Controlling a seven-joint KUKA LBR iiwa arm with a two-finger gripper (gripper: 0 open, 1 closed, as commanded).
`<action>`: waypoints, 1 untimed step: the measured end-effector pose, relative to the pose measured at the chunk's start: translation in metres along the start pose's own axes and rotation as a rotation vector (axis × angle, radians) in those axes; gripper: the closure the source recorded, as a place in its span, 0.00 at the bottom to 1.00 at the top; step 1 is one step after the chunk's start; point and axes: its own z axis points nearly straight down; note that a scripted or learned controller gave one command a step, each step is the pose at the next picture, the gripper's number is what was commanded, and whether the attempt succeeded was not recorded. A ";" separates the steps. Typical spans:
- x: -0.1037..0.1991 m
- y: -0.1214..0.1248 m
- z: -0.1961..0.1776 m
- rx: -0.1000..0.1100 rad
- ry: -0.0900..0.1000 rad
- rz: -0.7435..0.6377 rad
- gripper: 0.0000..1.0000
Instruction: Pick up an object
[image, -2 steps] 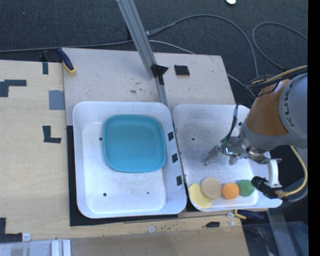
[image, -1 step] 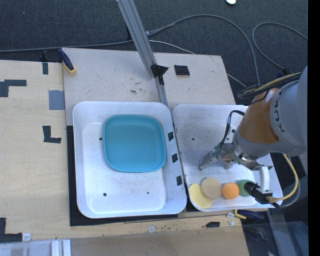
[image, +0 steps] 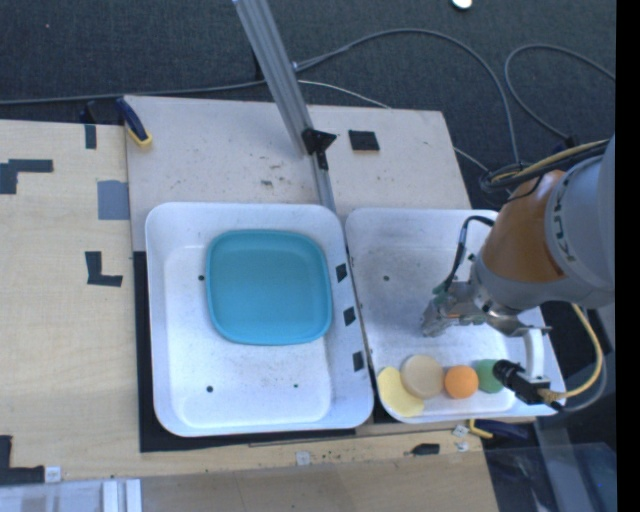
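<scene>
Camera view is looking down on two shallow white bins sitting side by side on the bench, the left bin (image: 170, 300) holding a teal square plate (image: 268, 286) lying flat toward its twelve o'clock half. The grey arm with its orange band (image: 520, 240) is reaching in from three o'clock over the right bin (image: 400, 240), and the gripper (image: 441, 316) is hanging low above that bin's bare floor near its centre; whether its jaws are spread or pressed together cannot be told at this angle, and nothing is showing between them. Along the right bin's six o'clock wall a row of small items is resting: a yellow piece (image: 392, 392) at the seven o'clock corner, a tan round piece (image: 422, 376) overlapping it, an orange ball (image: 460, 382) just beside that, and a green piece (image: 488, 374) touching the ball at its three o'clock side. All four are lying at the gripper's six o'clock, apart from it
</scene>
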 end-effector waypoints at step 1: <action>-0.001 -0.002 -0.062 -0.001 0.001 -0.001 1.00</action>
